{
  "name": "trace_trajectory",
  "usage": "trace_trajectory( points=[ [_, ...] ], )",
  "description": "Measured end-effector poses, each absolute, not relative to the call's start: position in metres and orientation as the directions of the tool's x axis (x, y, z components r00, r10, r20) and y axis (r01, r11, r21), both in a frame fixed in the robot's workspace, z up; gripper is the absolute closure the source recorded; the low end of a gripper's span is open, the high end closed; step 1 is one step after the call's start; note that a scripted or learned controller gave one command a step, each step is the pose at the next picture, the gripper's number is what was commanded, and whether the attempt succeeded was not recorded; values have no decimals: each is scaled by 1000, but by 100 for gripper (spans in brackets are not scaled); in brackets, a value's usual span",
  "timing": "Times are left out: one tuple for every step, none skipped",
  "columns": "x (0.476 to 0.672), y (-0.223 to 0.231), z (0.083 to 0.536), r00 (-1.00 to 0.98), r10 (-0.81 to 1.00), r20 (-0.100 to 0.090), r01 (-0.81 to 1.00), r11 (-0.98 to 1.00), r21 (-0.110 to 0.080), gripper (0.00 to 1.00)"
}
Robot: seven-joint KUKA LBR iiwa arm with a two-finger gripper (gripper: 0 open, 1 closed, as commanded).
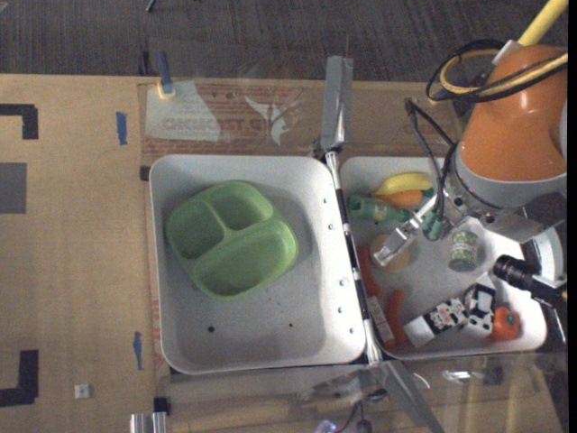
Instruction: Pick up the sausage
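The sausage (395, 312), a short orange-red link, lies near the front left of the right bin (532, 336), beside the bin's left wall. My gripper (398, 242) hangs over the middle of that bin, above and slightly behind the sausage and apart from it. A pale round thing (407, 256) sits just under the gripper. Nothing can be seen held in it. The grey arm with its orange band (514, 115) reaches in from the right and covers the bin's back right corner.
In the right bin lie a yellow banana (406, 184), a green bottle (374, 210), a small jar (464, 249), a cow-print carton (442, 318) and an orange-red toy (505, 323). A thin red strip (364, 276) lies along its left wall. A green divided plate (232, 237) sits in the left bin (270, 332).
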State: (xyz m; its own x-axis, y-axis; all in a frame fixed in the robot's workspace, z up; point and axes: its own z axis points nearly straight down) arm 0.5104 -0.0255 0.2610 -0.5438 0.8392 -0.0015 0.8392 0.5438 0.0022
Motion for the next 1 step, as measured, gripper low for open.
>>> trace_trajectory(
  points=[
    [479, 16, 184, -645, 765, 0, 765, 645, 0, 0]
  ],
)
